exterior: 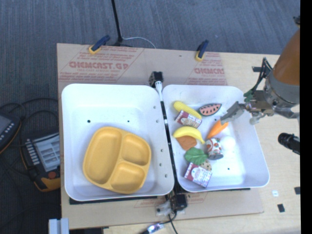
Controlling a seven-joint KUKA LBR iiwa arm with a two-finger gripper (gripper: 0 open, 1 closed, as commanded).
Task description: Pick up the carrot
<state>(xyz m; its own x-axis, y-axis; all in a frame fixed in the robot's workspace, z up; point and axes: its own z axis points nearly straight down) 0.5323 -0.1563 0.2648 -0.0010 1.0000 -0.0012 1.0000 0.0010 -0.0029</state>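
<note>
The orange carrot [217, 128] lies tilted in the middle of the right bin [243, 177], its tip pointing down-left toward a small can [214, 147]. My gripper [238, 119] hovers just above and to the right of the carrot, over the bin's right part. It stands open, with one dark finger [231, 112] reaching toward the carrot's upper end and nothing held between the fingers.
Around the carrot in the right bin lie two bananas [187, 108] [189, 133], a watermelon slice [210, 109], a red can [188, 119], a green leaf [196, 155], a white egg [227, 143] and a carton [198, 173]. A yellow divided plate [117, 159] sits in the left bin [83, 101].
</note>
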